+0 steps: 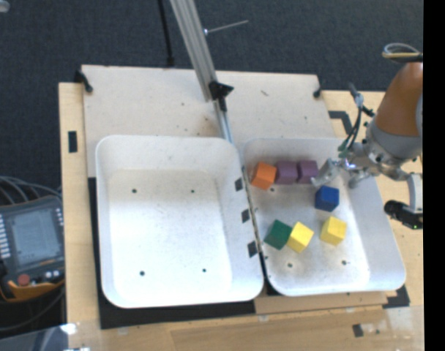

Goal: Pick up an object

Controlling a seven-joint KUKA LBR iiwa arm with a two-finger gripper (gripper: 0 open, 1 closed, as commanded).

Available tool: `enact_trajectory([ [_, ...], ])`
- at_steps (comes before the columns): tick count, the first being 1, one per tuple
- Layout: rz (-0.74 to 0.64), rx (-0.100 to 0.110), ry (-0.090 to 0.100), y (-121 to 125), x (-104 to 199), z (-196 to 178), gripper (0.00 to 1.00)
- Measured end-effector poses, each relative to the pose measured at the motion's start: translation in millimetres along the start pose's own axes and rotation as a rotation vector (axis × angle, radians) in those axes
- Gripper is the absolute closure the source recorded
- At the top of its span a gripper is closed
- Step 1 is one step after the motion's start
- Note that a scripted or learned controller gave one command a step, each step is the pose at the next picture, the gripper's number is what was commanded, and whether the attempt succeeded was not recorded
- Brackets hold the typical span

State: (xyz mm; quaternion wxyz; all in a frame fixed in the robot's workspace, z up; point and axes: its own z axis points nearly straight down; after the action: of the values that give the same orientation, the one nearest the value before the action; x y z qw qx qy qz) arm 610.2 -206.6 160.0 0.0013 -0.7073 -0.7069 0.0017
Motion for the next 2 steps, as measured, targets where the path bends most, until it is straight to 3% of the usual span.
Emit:
enact_trajectory([
  [1,0.002,-0.003,-0.001,-4.5,7.4,57.0,0.00],
  [2,0.007,-0.010,-0.002,-2.9,5.8,42.6,1.00],
])
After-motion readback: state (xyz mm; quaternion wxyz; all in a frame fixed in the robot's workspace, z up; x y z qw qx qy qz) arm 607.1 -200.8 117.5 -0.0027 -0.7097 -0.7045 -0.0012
